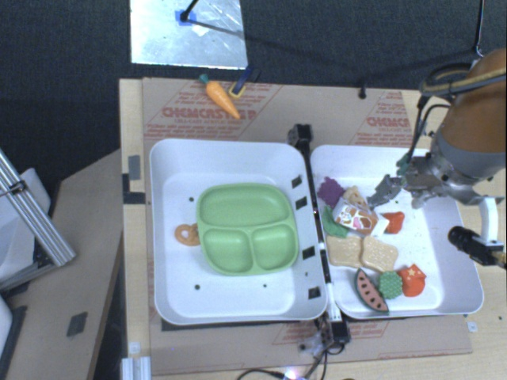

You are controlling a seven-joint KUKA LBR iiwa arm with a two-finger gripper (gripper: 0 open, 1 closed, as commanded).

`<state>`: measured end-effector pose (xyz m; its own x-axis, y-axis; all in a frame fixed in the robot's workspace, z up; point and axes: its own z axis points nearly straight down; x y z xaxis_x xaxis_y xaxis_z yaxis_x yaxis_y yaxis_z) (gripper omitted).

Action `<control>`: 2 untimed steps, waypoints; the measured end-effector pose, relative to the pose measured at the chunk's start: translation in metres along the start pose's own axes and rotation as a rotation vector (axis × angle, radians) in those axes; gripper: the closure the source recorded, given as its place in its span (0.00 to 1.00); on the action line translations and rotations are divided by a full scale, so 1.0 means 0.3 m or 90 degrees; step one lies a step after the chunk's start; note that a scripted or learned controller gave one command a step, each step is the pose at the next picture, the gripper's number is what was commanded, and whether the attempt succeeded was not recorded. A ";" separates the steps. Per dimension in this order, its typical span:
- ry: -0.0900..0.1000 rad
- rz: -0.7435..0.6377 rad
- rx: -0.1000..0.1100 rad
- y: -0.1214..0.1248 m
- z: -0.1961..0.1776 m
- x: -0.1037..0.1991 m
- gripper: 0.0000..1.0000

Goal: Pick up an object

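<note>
My gripper (387, 189) hangs over the right bin (451, 248), near its middle back. Just below and left of its tip lies a colourful snack packet (355, 217), and a small red piece (394, 222) sits right under it. Purple grapes (329, 188) lie at the bin's left wall. Two toast slices (361, 252) rest in the middle, with a watermelon slice (371, 290), a green broccoli piece (390, 283) and an orange-red toy (413, 280) at the front. Nothing shows in the gripper's grasp.
The left bin (170, 180) holds a green divided plate (245, 228) and a small pretzel (188, 234). A toy carrot (222, 99) lies on the cardboard behind the bins. A metal sheet (188, 22) sits further back.
</note>
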<state>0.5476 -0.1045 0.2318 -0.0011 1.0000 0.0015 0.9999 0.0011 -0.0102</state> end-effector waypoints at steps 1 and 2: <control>-0.001 -0.001 -0.008 0.008 -0.019 0.000 0.00; -0.001 0.000 -0.005 0.010 0.119 0.001 0.00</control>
<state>0.5502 -0.1042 0.1960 -0.0014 1.0000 0.0006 1.0000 0.0014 -0.0022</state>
